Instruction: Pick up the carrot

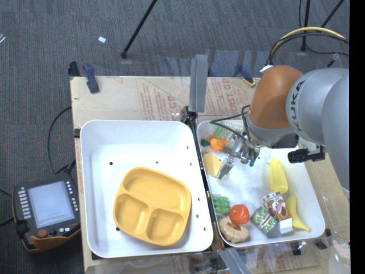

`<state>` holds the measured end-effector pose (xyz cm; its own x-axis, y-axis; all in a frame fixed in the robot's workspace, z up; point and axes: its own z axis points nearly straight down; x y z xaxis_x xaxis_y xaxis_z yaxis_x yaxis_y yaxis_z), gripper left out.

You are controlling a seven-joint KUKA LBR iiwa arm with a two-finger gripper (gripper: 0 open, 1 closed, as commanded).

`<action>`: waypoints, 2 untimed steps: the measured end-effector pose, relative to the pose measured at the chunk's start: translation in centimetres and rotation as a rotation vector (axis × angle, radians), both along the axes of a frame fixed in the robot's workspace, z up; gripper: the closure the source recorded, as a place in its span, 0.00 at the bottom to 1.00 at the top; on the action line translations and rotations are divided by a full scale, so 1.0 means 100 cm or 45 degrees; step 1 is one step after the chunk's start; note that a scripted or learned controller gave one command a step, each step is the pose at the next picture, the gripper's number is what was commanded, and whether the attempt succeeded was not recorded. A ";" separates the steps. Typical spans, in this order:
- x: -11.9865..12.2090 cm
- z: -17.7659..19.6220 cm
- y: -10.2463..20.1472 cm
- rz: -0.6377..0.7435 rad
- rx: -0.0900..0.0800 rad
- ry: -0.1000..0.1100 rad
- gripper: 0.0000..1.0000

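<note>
We see the carrot (pixel 217 143) lying at the far left corner of the right bin (pixel 315 203), not yet lifted. Our hand (pixel 232 163) hangs just beside it, fingers apart and empty; the grasp remains ahead.

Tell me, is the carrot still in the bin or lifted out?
In the bin. The carrot lies at the right bin's far left corner, beside the gripper.
</note>
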<state>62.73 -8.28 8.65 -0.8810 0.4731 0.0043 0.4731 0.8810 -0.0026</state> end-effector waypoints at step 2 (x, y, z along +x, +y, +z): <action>-0.001 0.011 -0.002 -0.483 -0.001 -0.005 1.00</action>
